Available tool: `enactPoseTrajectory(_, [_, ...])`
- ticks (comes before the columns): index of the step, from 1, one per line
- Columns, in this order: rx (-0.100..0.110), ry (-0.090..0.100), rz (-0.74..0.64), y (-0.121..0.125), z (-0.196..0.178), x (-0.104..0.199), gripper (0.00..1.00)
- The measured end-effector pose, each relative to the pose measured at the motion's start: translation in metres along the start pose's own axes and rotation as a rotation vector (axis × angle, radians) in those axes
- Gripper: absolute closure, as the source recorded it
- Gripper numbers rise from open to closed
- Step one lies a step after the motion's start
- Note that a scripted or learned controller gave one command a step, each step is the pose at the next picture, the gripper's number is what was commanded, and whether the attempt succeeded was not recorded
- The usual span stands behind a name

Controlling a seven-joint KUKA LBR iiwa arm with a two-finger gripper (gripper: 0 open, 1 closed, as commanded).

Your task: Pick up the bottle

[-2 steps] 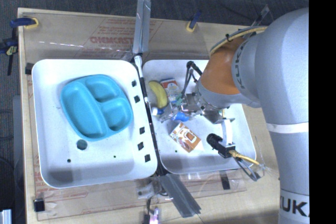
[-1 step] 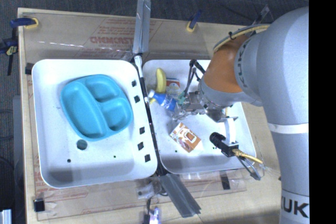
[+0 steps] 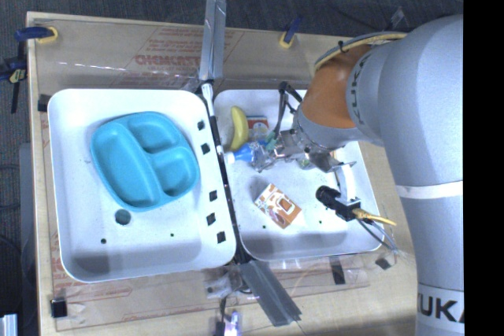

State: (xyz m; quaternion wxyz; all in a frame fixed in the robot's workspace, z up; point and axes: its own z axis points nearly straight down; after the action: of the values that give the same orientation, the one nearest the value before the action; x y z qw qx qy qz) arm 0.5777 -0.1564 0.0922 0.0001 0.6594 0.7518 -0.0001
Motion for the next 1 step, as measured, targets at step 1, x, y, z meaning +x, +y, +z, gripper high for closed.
enactPoseTrajectory(1, [0.002,0.002,-0.155,-0.0662,-0.0829,0.0083,1.0])
